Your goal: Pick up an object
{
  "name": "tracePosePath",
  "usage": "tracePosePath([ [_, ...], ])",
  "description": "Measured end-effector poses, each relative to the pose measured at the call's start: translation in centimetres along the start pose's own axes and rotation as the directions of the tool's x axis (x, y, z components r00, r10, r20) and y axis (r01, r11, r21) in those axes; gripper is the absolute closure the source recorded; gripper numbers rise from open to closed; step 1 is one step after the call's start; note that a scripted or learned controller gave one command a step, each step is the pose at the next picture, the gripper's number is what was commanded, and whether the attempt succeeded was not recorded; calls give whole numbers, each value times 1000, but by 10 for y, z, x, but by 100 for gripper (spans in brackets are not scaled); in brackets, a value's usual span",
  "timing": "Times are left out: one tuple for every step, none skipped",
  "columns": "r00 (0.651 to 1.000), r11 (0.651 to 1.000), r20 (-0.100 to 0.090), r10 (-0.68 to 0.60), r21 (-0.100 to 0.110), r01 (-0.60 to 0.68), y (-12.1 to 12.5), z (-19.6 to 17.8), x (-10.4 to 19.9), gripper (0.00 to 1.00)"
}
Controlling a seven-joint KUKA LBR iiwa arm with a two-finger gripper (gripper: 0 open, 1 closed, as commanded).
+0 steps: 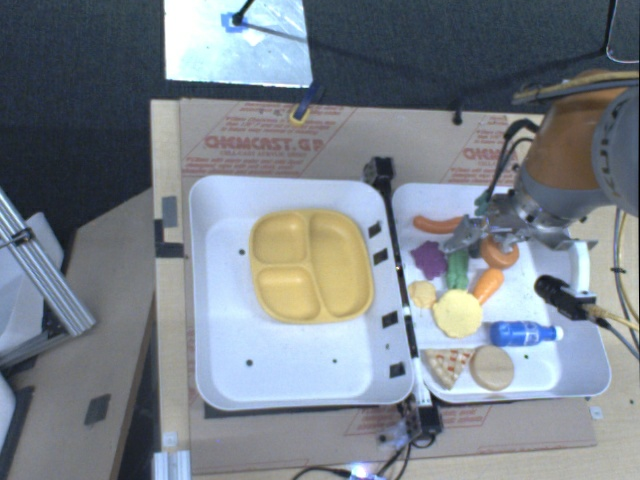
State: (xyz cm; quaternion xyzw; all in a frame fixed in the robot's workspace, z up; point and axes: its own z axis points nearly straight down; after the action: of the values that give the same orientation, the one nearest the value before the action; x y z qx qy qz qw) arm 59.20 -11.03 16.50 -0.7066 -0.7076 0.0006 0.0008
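Observation:
The right bin (590,373) holds several toy foods. A red sausage (436,224) lies at the back, with a purple piece (429,259) and a green piece (458,269) in front of it. An orange round piece (501,254) and a carrot (487,285) lie to the right. Nearer the front are a yellow disc (458,314), a small yellow piece (422,294), a blue bottle (522,334), a pizza slice (448,366) and a tan cookie (492,368). My gripper (480,232) hangs low over the back of this bin, between the sausage and the orange piece, just above the green piece.
The left bin (215,368) carries a yellow divided plate (308,266). Black clips line the wall between the bins (398,268). A black part of the arm (563,297) juts over the right bin's right side. A shiny sheet (237,30) lies beyond the bench.

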Motion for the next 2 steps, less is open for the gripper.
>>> tracePosePath([
  [1000, 1000, 2, -1, -7, 1, 7, 45, -7, 0],
  [1000, 1000, 2, 0, -10, 0, 9, 67, -7, 0],
])
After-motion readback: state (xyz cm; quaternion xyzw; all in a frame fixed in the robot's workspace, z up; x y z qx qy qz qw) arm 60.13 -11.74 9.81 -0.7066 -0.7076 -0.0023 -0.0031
